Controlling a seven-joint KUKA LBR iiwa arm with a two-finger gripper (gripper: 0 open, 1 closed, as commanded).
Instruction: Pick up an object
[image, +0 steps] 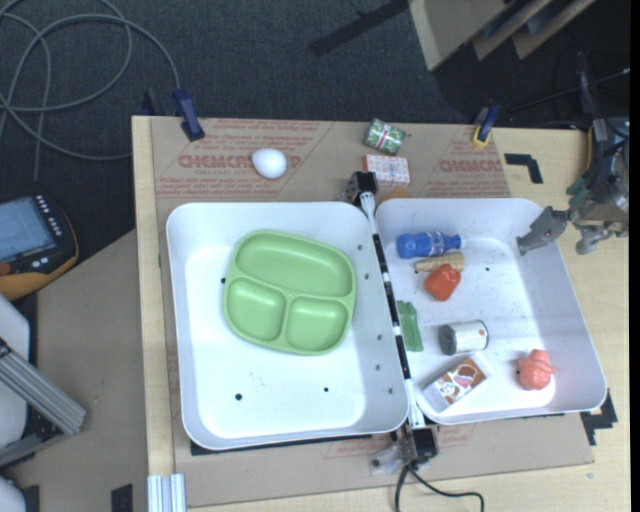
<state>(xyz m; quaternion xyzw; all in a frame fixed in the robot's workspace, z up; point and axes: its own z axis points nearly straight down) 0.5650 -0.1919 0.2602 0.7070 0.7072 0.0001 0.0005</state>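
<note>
One view, from above: gripper (548, 228) parked at the right bin's (560, 300) upper right rim, fingers too blurry to call. Nearest pick probably the blue bottle (427, 243), well to the left inside that bin, long axis running left-right.

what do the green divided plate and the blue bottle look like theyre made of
Green divided plate: likely moulded plastic, matte to satin, with even colour, soft rounded rims and faint sheen. Blue bottle: probably glossy plastic, with a bright highlight along its side and a white cap; too small to be certain.
</note>
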